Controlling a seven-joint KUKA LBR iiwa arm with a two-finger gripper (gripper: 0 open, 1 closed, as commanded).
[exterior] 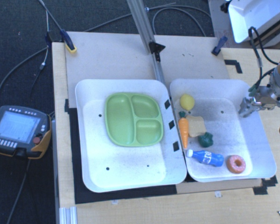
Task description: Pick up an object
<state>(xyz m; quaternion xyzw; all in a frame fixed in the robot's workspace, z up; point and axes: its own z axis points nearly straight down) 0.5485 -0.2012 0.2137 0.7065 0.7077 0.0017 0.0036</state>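
The right bin [252, 139] holds several small objects. A yellow lemon [187, 101] lies at its far left, with an orange carrot [183, 132] and a tan block [196, 125] below it. A dark green broccoli piece [206, 139] sits near the middle. A blue bottle [206, 157] lies on its side at the front, next to a pink donut [236, 164]. My gripper [250, 105] hangs at the right bin's far right rim, well apart from all of these objects.
The left bin [91, 139] carries a light green divided plate [133, 119]. A metal post [142, 17] slants down to the gap between the bins. A teach pendant [18, 130] lies on the floor to the left. Cables loop behind the bench.
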